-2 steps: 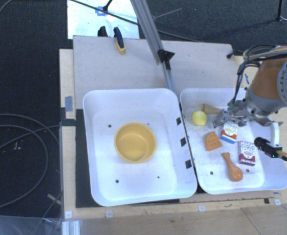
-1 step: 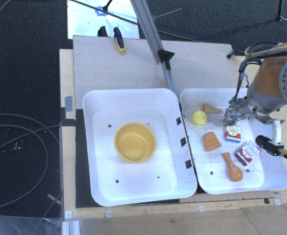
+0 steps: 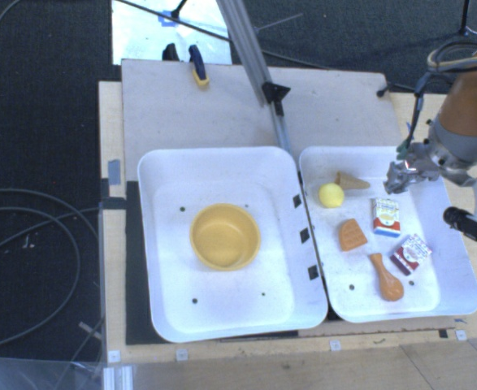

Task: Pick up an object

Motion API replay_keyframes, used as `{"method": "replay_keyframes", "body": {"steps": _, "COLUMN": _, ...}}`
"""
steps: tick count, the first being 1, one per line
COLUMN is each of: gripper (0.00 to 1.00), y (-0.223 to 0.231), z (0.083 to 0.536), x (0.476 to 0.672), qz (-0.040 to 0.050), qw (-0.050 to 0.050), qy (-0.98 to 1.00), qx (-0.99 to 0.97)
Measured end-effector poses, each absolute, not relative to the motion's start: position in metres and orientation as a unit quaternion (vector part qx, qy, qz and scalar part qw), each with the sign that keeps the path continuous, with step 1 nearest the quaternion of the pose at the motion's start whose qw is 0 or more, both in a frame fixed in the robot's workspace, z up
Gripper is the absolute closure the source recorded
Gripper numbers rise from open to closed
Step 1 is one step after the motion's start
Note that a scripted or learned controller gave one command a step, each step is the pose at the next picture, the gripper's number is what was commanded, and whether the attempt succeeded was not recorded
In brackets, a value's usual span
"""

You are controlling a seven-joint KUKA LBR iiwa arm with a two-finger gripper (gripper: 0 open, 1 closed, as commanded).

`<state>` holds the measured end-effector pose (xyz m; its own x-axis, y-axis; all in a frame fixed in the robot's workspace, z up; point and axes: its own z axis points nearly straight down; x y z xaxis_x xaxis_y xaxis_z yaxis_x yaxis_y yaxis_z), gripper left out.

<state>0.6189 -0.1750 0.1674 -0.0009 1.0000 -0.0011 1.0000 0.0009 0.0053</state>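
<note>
Hand (image 3: 395, 181) upper right of frame, finger state unclear. Centre above small white-red carton (image 3: 386, 217), descend straight, avoid yellow ball (image 3: 331, 195).

Both bins (image 3: 222, 165) look like smooth, slightly glossy white plastic; the yellow bowl (image 3: 225, 236) is matt plastic. The desk (image 3: 336, 108) is pale, matt board, the floor (image 3: 43, 96) around it dark, rough carpet

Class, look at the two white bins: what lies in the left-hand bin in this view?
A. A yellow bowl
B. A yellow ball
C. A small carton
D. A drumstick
A: the yellow bowl sits alone in the left bin, while the yellow ball, drumstick and carton lie in the right bin.
</note>
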Motion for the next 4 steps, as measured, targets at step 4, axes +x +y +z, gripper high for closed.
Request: {"method": "replay_keyframes", "body": {"steps": 4, "gripper": 1.0, "y": -0.054, "z": 0.26, "x": 0.627, "qz": 0.0008, "qw": 0.0, "qy": 0.709, "qx": 0.705}}
